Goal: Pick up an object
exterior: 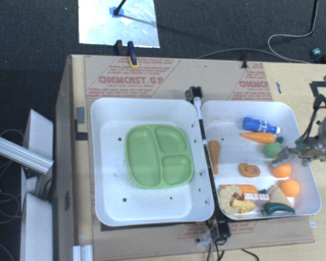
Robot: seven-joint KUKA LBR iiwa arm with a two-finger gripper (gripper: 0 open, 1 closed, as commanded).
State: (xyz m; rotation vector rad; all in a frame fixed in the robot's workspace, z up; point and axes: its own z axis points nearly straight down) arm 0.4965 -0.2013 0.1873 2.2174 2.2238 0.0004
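The right bin point(228, 118) holds several toy foods. A blue bottle point(259, 125) lies at the back with a carrot point(258, 137) just in front of it and a green ball point(270, 149) to the right. Nearer the front are a pretzel point(249, 170), two orange fruits point(282, 170) point(290, 187), a tan cone point(213, 155) by the left wall, a snack pack point(239, 197) and a green pepper point(277, 208). My gripper point(296, 154) hangs over the bin's right side, just above and right of the upper orange fruit, beside the green ball. Nothing is seen held in it.
The left bin point(111, 200) carries a green three-compartment plate point(158, 155). A black divider clamp point(194, 95) sits between the bins at the back. Cables run across the bench at the back right.
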